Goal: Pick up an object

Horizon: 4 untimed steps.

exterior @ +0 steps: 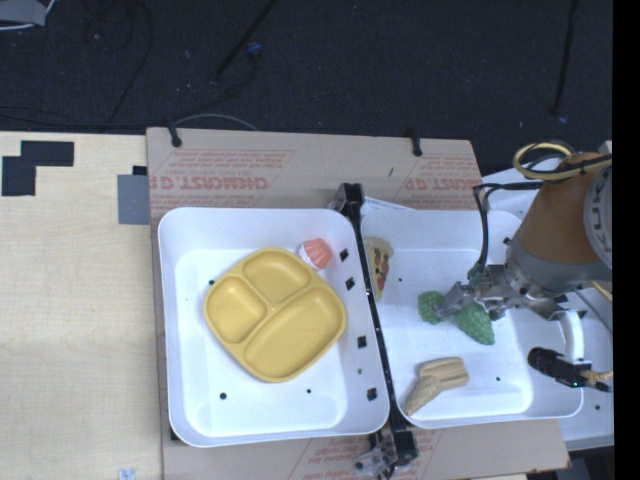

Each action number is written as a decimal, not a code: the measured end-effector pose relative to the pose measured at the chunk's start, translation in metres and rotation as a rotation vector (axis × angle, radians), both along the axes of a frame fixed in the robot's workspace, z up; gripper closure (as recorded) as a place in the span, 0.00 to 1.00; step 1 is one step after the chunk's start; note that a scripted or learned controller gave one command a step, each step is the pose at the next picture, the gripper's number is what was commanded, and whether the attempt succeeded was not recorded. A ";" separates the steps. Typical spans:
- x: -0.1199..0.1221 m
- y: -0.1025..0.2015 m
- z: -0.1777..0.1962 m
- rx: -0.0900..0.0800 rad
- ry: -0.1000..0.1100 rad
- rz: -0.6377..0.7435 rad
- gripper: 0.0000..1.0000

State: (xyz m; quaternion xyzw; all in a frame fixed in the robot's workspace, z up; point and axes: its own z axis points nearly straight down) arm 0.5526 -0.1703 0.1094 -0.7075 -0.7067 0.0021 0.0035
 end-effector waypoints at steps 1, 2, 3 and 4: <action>0.001 0.000 0.013 0.000 -0.002 -0.002 1.00; 0.001 0.003 0.076 -0.003 -0.010 0.003 1.00; 0.001 0.002 0.093 -0.002 -0.008 0.003 1.00; -0.011 0.051 0.086 0.001 -0.003 0.005 1.00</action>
